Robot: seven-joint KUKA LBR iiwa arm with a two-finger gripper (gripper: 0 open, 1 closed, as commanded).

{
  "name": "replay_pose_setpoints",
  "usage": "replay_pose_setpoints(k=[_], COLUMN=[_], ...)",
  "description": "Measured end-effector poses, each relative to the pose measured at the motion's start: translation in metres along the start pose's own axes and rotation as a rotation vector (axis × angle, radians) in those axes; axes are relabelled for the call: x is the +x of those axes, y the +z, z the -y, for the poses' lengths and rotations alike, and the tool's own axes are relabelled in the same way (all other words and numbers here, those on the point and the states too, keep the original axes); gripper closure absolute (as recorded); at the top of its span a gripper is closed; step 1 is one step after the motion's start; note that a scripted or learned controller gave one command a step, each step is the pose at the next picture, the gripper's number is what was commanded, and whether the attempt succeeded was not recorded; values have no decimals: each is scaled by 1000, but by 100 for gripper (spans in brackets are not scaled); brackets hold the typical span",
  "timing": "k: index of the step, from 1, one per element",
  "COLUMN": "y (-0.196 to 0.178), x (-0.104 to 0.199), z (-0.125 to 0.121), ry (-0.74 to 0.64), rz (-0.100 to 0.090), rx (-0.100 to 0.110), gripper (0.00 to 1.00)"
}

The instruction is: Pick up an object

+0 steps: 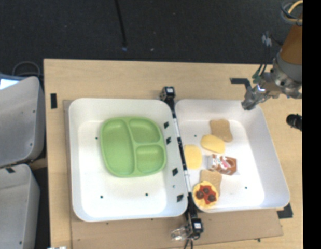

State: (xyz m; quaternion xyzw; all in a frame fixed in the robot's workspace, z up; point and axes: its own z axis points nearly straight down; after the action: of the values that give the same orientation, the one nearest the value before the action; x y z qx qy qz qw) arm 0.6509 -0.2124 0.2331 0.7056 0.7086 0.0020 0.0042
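Candidate objects for the pick are lying clustered in the right bin (pixel 264 139), at right of centre in the frame, loose and well clear of the far walls, which is leaving room for a descent from above. Counted, they are six: a tan biscuit-like piece (pixel 221 129) uppermost; a yellow oval piece (pixel 213 143) just below it; a yellow rounded piece (pixel 192 156) lying against the divider; a red-and-white packet (pixel 223 164); a tan slice (pixel 211 177); and a round tart with red topping (pixel 205 193) sitting at the bin's lower left corner. Several of them are touching or overlapping, so a grasp is likely to disturb neighbours.

The hand (pixel 249 104) is hovering over the upper right corner of that bin, apart from every piece and holding nothing; whether it is wide or narrow cannot be told.

One green compartment tray (pixel 133 147) is occupying the left bin (pixel 82 191). Two bins are resting side by side on one table (pixel 108 77).
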Motion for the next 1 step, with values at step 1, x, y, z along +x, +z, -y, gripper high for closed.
replay_pose_setpoints(k=[1], y=[-47], x=[1], z=[-7], ry=[0], rz=[0], rx=[1], gripper=[100])
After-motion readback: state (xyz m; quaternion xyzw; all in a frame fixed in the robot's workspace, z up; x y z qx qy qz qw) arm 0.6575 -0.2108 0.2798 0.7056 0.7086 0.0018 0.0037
